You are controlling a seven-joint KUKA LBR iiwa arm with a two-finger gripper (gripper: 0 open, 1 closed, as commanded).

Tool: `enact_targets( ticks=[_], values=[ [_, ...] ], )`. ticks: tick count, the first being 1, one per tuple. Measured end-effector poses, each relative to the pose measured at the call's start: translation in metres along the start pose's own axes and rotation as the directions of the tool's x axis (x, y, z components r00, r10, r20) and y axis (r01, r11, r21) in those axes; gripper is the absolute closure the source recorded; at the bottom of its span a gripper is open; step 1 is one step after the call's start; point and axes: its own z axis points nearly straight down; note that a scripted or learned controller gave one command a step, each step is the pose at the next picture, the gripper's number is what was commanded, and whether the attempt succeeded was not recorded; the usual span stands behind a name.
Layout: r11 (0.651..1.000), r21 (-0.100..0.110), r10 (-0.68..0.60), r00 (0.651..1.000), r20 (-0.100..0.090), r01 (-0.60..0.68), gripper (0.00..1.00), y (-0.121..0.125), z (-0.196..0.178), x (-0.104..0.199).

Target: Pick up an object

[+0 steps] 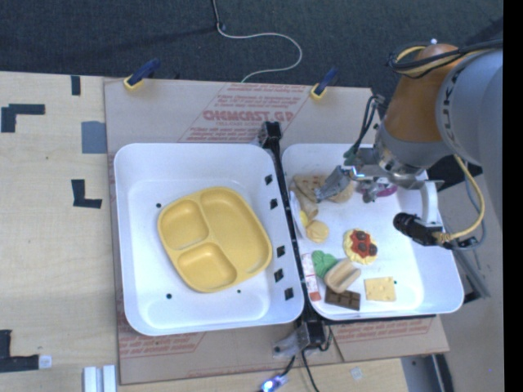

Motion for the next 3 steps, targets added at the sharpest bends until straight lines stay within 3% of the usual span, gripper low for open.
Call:
enact_targets(
  ticks=[1,2,3],
  values=[
    [1.0,-0.001,0.0,1.0,0.001,0.0,0.0,-0.004,0.06,0.009],
    [1.0,-0.006,0.0,1.0,0.002,0.0,0.0,-0.004,0.088,0.009],
    [1.0,-0.006,-0.001,1.0,0.001,0.001,1.0,-0.004,0.076,0.01]
  ],
)
